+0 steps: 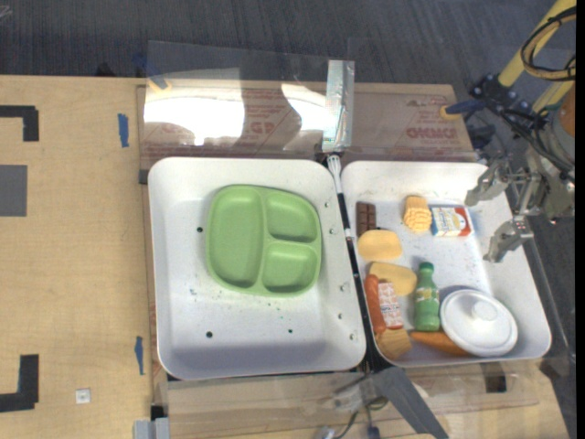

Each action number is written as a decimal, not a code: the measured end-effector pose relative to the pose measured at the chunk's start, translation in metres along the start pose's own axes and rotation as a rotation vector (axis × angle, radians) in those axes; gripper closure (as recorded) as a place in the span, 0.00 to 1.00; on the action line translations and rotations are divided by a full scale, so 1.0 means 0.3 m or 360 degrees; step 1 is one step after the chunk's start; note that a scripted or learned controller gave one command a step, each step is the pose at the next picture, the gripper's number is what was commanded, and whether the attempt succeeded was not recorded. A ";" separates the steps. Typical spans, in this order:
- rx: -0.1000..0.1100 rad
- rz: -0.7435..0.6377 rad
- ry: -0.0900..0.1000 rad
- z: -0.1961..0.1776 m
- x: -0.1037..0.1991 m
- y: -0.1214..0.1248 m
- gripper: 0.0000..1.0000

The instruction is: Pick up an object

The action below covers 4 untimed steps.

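Observation:
My gripper [491,216] hangs over the right edge of the right bin [528,293], open, with nothing between its fingers. Just left of it lies a small white carton [450,220] beside a yellow corn cob [417,213]. Further left are a brown chocolate bar [366,216] and a yellow rounded piece [379,243]. Toward the front sit a green bottle [426,297], a white bowl [477,320], a red-and-white wrapped sausage [386,302] and an orange carrot [439,341].
The left bin [174,273] holds a green divided plate [265,238]. A clear panel [238,108] and a metal post [338,108] stand behind the bins. Yellow and black cables [539,53] hang at the upper right by the arm.

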<state>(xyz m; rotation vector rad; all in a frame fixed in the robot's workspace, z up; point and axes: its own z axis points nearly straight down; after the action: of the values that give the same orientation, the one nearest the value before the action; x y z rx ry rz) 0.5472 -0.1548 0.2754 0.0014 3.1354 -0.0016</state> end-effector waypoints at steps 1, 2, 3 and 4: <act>-0.0002 0.0620 0.0016 0.370 -0.015 0.054 0.00; 0.0000 0.1047 0.0012 0.444 0.136 0.187 0.00; -0.0011 0.1615 -0.0023 0.590 0.206 0.156 0.00; -0.0012 0.2347 -0.0016 0.605 -0.020 0.130 0.00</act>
<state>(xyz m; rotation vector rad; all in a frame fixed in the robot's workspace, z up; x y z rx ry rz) 0.5542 -0.1161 0.0937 2.1035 2.3142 0.0164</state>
